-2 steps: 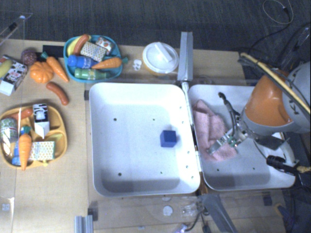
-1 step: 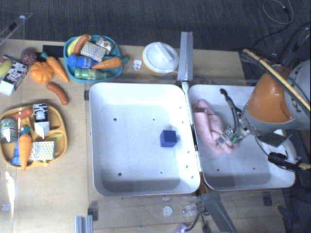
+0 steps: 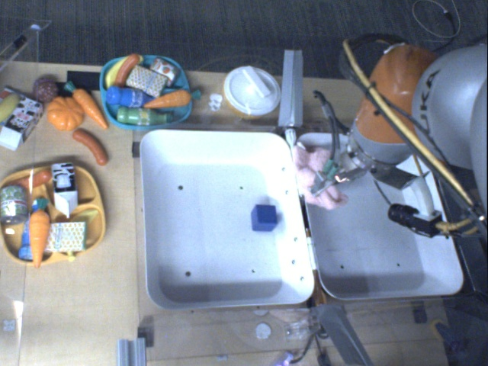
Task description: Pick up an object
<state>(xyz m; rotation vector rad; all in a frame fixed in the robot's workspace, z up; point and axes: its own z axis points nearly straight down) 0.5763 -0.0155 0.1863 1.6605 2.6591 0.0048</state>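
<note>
A small blue cube (image 3: 264, 217) lies alone near the right side of the left white bin (image 3: 191, 280). A soft pink object (image 3: 311, 175) rests in the far left corner of the right bin (image 3: 396, 280), against the wall between the bins. My gripper (image 3: 333, 172) is down at the right edge of this pink object, touching or overlapping it. The grey arm with its orange band (image 3: 389, 97) covers the far right part of that bin.
A black cable part (image 3: 412, 218) hangs over the right bin. Beyond the bins stand a white lid (image 3: 252, 90) and a blue bowl of toy food (image 3: 145, 91). A yellow tray of toys (image 3: 49, 213) and loose toy vegetables lie at the left.
</note>
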